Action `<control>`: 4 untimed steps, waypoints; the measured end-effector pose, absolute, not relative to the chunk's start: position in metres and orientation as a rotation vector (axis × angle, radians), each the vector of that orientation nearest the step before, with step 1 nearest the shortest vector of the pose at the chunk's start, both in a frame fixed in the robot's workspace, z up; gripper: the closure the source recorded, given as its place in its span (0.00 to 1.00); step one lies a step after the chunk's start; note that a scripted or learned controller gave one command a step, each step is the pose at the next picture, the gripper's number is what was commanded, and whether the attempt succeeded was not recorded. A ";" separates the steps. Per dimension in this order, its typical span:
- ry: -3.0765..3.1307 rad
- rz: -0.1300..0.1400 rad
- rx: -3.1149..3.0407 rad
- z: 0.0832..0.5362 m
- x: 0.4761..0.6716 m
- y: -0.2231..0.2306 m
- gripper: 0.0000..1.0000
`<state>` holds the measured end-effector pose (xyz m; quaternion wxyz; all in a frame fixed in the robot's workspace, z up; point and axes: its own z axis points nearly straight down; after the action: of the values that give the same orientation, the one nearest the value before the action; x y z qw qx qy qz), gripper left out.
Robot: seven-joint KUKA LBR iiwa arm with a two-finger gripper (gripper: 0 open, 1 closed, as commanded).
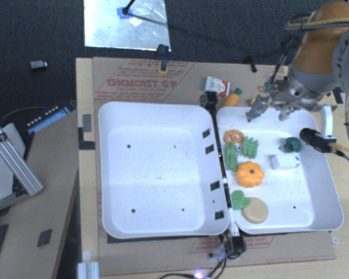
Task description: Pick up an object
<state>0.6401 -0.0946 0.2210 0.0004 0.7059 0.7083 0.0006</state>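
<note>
I see the gripper [269,110] spread and empty, poised over the right bin's [314,214] far edge. Nearest target is the pretzel [233,136], lying below-left of it, beside the green block [249,147].

My grey arm with orange band [328,34] is cut off at right edge; small dark-green object [291,145] beside it too blurry to identify.

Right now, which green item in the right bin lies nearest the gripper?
The dark green lump near the bin's right wall, closest to the gripper; the lighter green pieces sit by the divider.
</note>
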 end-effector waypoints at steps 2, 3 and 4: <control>2.225 -0.002 2.221 0.183 0.589 -0.063 1.00; 2.227 0.008 2.209 0.220 0.646 -0.002 1.00; 2.238 0.004 2.207 0.195 0.625 0.133 1.00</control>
<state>0.6248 0.1328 0.1952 -0.0011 0.7021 0.7120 0.0014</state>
